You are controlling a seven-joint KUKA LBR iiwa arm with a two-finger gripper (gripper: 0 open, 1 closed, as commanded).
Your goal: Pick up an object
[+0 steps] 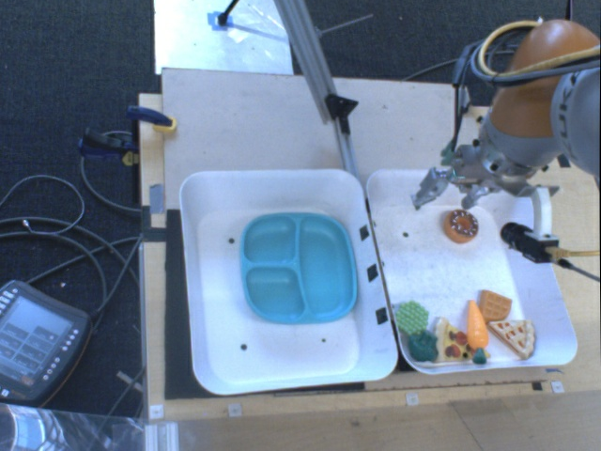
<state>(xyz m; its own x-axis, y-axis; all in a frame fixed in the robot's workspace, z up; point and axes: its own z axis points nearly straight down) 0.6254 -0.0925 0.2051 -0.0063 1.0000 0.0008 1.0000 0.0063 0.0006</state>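
On the pale worktop point(244, 120) two shallow white bins sit side by side; the left bin point(211, 346) holds a teal divided plate point(299, 267) lying flat near its middle, well apart from everything else; the right bin point(554, 332) carries the small toy foods. The arm point(540, 92) reaches in from the right, its orange band above the wrist, and the gripper point(454, 188) hangs over the upper part of the right bin; its fingers point(428, 190) are spread apart with nothing between them, though from this slant I cannot tell whether the tips touch the bin floor. A doughnut point(461, 225) with dark icing and sprinkles lies just beside and below the gripper, apart from the fingers. Along the bin's near edge lie the other pieces: a green leafy piece point(410, 317), a darker green piece point(423, 346) just below it, a pizza slice point(451, 340) beside those, an upright-looking carrot point(477, 324), a small waffle point(495, 304), and a triangular waffle-like wedge point(516, 335) toward the right corner; these lie close together, some touching.
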